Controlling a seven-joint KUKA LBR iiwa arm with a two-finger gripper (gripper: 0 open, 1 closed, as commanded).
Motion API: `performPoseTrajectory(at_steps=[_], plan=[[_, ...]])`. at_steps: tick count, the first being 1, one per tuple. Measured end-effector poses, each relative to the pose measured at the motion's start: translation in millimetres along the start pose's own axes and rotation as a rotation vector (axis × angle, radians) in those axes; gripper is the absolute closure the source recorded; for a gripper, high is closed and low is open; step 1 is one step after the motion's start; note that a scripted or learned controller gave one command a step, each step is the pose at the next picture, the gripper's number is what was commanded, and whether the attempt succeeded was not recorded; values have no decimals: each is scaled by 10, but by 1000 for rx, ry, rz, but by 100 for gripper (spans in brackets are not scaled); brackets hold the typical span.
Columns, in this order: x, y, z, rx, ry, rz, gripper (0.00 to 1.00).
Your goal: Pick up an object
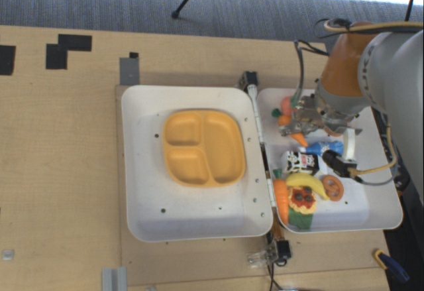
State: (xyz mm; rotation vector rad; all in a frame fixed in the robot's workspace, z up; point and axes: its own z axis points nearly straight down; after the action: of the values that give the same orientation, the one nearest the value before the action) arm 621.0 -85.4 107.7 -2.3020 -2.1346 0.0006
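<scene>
Toys sit heaped in the right bin, and that is where the action is. A banana lies across the middle of the pile, touching a black-and-white carton just above it. A carrot lies along the bin's left wall, and a red-and-green toy sits under the banana near the front wall. A round brown piece rests just right of the banana's tip, with a blue item above that. Small orange pieces are near the bin's back left corner.

The gripper is down over the back half of this bin, right among the orange bits, with the arm coming in from the right. Whether the claw is released or clenched, I cannot tell; its metal parts blur together with the toys.

Over in the left bin, a yellow divided plate lies flat in the centre, well apart from the arm.
</scene>
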Motion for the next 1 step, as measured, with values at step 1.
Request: performPoseTrajectory(at_steps=[1], plan=[[92,-82,-777,-6,-3,-418,100]])
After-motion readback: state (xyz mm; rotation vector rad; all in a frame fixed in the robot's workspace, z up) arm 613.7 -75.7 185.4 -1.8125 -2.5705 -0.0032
